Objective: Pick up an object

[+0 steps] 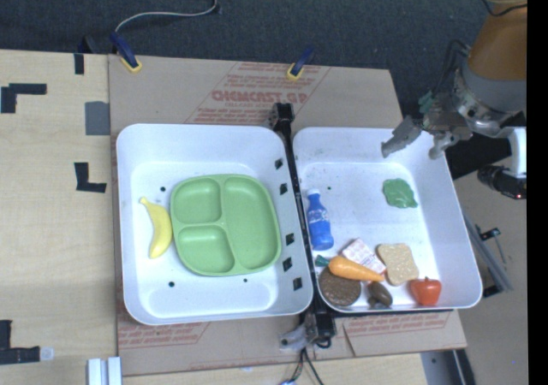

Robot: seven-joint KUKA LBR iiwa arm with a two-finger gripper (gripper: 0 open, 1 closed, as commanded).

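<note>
We see two shallow white plastic bins side by side on the table (51,204), resting on a brown cardboard sheet (214,88). The left bin (137,148) holds a light green divided plate (226,224) with three compartments, and a yellow toy banana (158,225) lies just beside the plate's left edge. The right bin (458,229) holds the rest: a small blue bottle with a white cap (318,220) lying near the divider, a green leafy piece (399,193) alone toward the far right side, and a cluster at the near edge. In that cluster we find an orange toy carrot (354,269) lying partly over a dark brown round patty (340,288), a pink-and-white wafer piece (361,251), a tan slice of toy bread (396,262), a small brown lump (379,294) and a red toy tomato (425,290).

Red print on the cardboard reads "CHEMCAST"; the smaller lines are too blurred to read.

The tool (418,142) hangs over the far right corner of the right bin, its two grey fingers spread apart with nothing between them, well apart from the green leafy piece.
</note>
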